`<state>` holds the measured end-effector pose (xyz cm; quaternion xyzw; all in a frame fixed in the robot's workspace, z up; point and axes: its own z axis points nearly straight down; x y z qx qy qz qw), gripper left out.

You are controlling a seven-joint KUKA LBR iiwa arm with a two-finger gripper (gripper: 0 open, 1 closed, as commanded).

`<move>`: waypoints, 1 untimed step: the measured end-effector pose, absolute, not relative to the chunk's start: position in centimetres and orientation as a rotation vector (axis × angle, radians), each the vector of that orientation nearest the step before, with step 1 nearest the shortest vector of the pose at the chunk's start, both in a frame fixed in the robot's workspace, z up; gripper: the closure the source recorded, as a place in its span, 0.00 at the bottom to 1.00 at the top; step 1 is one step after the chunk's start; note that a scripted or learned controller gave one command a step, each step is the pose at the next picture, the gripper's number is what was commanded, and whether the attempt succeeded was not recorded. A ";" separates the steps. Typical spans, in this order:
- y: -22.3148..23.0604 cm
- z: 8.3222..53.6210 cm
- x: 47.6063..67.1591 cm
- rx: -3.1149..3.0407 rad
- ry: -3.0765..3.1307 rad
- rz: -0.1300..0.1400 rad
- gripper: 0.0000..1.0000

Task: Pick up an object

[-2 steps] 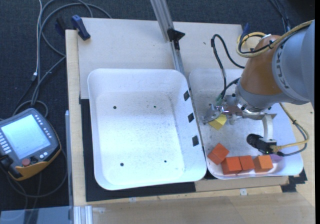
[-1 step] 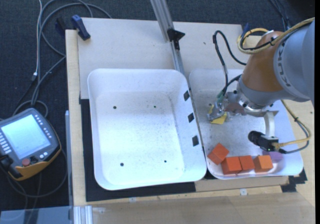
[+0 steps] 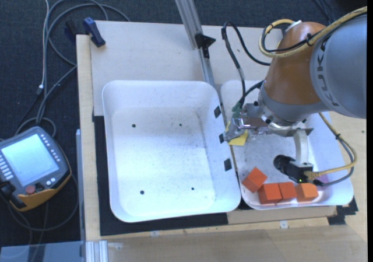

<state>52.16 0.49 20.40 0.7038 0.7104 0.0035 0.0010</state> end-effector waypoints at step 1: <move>-2.6 19.9 53.1 2.222 2.218 0.001 1.00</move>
